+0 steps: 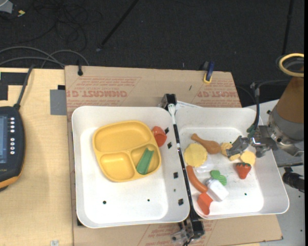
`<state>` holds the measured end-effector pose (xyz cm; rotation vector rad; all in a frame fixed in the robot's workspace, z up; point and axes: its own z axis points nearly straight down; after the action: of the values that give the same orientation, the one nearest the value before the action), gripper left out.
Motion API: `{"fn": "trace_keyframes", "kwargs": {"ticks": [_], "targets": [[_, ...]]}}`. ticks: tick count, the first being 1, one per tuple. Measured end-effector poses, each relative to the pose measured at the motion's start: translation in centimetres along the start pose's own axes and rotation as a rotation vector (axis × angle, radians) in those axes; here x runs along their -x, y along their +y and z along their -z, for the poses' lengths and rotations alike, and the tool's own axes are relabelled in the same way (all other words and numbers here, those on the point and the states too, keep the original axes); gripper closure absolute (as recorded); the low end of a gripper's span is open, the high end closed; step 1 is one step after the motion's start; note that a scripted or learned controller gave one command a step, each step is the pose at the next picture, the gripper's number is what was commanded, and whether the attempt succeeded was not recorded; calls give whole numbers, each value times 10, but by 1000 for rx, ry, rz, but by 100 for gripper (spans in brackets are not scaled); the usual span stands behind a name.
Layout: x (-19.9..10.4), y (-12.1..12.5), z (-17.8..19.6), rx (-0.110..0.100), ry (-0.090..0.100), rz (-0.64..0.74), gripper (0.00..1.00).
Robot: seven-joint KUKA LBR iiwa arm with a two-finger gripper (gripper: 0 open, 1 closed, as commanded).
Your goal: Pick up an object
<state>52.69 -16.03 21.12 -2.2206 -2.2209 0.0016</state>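
My gripper (239, 148) hangs low over the right part of the right bin (264, 196), its dark tip right beside a small yellow piece (226, 148). Just below it lie another yellow piece (248, 158) and a red strawberry (243, 170). Left of the gripper are a brown drumstick (206, 143) and a round yellow disc (195, 155). Toward the bin's front lie an orange sausage shape (196, 180), a green toy (218, 177), a white block (218, 191) and a red piece (204, 203). Nothing shows clearly held.
The left bin (82, 147) holds a yellow divided plate (118, 147) with a green item (145, 161) in one compartment, and a red item (159, 135) beside the plate. A tablet (2, 142) lies at the far left. The bins rest on cardboard (143, 86).
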Motion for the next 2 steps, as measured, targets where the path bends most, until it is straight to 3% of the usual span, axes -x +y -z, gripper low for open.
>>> {"fn": "trace_keyframes", "kwargs": {"ticks": [1,2], "targets": [[26,-53,-127,-3,2,-3,0],[-116,-49,-18,7,5,15,0]]}}
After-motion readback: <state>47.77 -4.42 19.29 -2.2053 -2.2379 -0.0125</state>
